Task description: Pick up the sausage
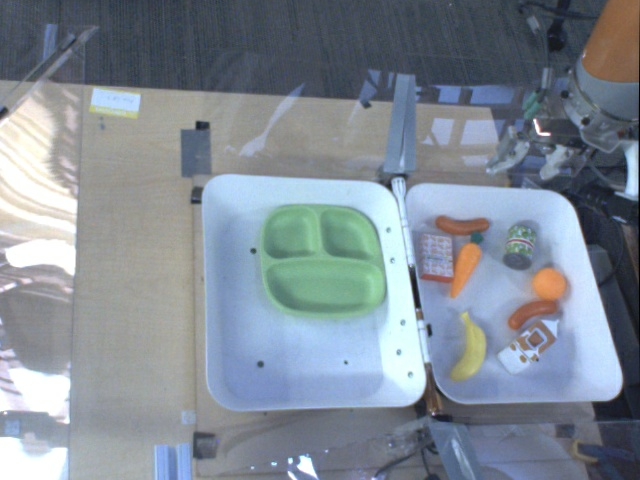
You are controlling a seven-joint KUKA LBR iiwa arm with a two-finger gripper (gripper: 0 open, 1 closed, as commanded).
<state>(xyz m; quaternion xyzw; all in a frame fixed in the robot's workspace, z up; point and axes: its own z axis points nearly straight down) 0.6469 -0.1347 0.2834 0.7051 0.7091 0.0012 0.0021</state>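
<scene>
Beyond the far rim of the right bin [597,298], over the bench [130,268], the gripper [528,158] hung with its two pale fingers [505,157] spread apart and nothing between them. Above it the arm [612,43] ran out of the top right corner, so just its rounded orange band and a grey collar could be seen, and cables and brackets around the wrist made the outline of the fingers hard to read. One sausage [462,225], smooth, glossy and red-brown with rounded ends, lay crosswise near the far wall of the right bin, just beyond the carrot [465,268]. That tapered orange carrot lay against a flat printed packet [435,256], whose label was too small to make out. A second sausage [532,313] lay nearer, between a round orange [549,284] and a small house-shaped carton [528,346], touching the carton. A short can [519,245] with a green patterned wrap stood apart near the far side, and a curved yellow banana [468,346] lay near the front. Both bins were shallow, matt white plastic with rounded corners. The left bin [215,298] held a soft green plate [323,261] with three compartments. Clear sheeting over the pale wooden bench threw glare across the left.
</scene>
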